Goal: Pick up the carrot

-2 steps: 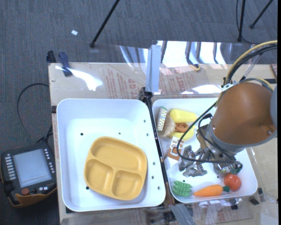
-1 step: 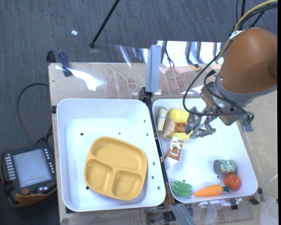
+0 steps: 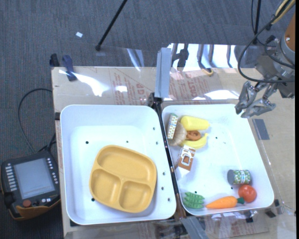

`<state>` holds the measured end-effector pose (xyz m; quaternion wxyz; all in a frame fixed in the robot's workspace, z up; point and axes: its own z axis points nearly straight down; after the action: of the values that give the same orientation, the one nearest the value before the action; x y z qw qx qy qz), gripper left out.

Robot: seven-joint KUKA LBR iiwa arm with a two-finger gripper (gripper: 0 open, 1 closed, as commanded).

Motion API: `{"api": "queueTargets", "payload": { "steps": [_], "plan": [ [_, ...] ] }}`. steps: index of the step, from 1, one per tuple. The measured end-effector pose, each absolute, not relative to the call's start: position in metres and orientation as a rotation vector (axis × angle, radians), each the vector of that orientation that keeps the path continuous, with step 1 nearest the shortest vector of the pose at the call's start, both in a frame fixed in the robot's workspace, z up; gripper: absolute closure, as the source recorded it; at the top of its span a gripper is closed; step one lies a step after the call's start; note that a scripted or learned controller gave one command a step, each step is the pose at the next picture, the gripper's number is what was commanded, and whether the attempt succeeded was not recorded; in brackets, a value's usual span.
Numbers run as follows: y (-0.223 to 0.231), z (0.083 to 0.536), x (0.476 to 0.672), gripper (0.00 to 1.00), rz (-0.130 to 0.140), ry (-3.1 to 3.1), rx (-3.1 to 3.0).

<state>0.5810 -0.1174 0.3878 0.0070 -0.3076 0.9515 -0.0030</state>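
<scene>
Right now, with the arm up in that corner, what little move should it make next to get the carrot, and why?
Probably swing toward the near edge of the right white bin. The end effector hangs over that bin's far right corner, while the orange carrot with green top lies at the near edge, between a green pea pod and a red tomato. It needs to be above the carrot before lowering.

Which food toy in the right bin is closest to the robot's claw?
The yellow block near the bin's top left. It lies closest to the gripper; the carrot, tomato and can sit lower.
</scene>
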Motion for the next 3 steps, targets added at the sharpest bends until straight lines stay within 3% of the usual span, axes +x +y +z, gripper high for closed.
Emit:
{"api": "queueTargets", "payload": {
  "steps": [1, 2, 3],
  "plan": [
    [-0.117, 0.382, 0.58, 0.0, 0.003, 2.985, -0.966],
    [-0.067, 0.282, 0.56, 0.0, 0.011, 2.795, -1.44],
    [-0.024, 0.183, 0.518, 0.0, 0.014, 2.62, -1.74]
  ]
}}
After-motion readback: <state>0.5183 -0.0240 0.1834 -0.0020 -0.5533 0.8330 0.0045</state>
